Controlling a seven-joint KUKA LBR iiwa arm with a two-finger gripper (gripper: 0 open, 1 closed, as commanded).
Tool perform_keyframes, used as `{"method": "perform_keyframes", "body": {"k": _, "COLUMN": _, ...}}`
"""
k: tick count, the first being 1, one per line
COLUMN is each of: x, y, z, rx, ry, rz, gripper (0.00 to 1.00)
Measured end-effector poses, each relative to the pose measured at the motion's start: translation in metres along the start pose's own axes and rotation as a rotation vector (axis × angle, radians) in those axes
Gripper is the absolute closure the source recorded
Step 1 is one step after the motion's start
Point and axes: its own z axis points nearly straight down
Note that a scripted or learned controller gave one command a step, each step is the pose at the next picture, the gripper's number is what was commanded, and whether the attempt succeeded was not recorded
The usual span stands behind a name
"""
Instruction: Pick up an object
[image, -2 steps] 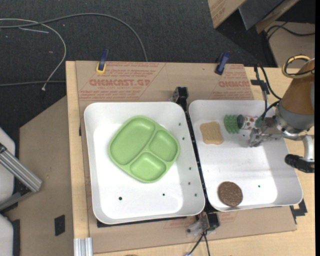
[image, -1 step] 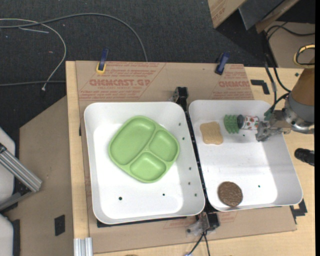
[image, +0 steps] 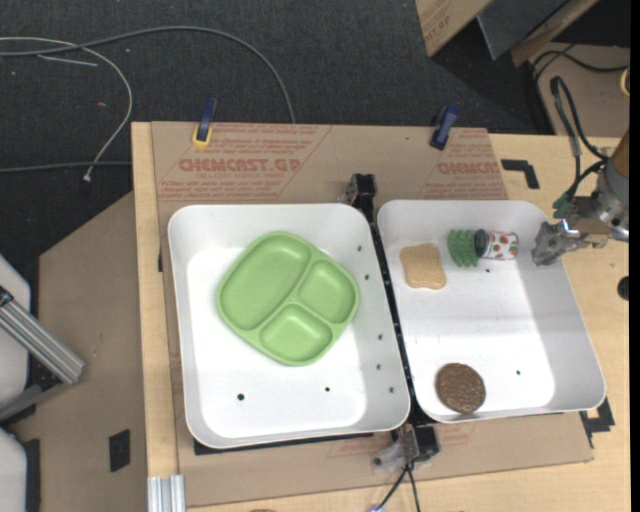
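Objects sat ungrasped in the right bin (image: 560, 330): green brush (image: 463, 247) and small bottle (image: 501, 244) just beside the gripper (image: 549, 246), toward the bin's middle, tan sponge (image: 423, 266) past them, brown disc (image: 460, 387) well away at the near wall. We saw nothing between the gripper's fingers, and couldn't tell from this view how they stood. We judged the pick barely started; approach, grasp and lift all remained.

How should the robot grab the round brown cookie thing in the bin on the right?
The round brown disc lies flat near the front edge of the right bin, with nothing touching it. Probably best to come straight down from above and pinch it across its width, edge to edge. The pincer is at the bin's far right rim, well away from it.
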Motion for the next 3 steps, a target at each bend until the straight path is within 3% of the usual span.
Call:
{"method": "perform_keyframes", "body": {"k": 1, "x": 0.000, "y": 0.001, "z": -0.014, "rx": 0.003, "ry": 0.001, "rz": 0.000, "gripper": 1.00}}
{"method": "perform_keyframes", "body": {"k": 3, "x": 0.109, "y": 0.015, "z": -0.024, "rx": 0.009, "ry": 0.006, "rz": -0.006, "gripper": 1.00}}
